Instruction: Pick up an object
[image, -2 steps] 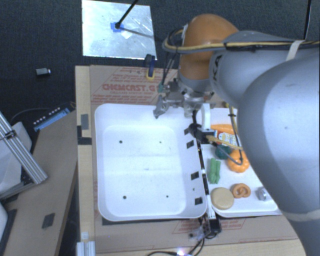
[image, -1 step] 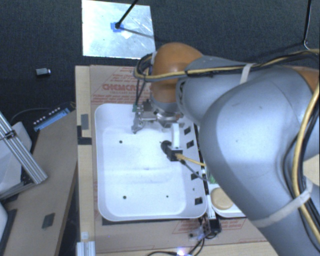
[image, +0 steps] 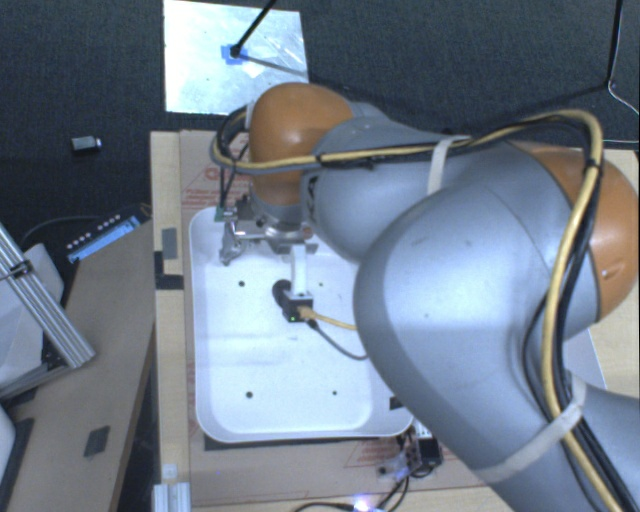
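My gripper (image: 240, 238) hangs below the orange wrist band (image: 290, 125), over the far left corner of the left white bin (image: 215, 390). It is low, close to the bin's floor near the far wall. Nothing can be made out in its grasp. The big grey arm (image: 470, 300) crosses in from the right and hides the right bin and the right part of the left bin.
The left bin's white floor (image: 260, 370) shows a few small dark dots. A silver sheet (image: 235, 55) lies beyond the bins on the dark surface. Metal rails (image: 40, 310) and a brown board (image: 100, 400) sit at the left.
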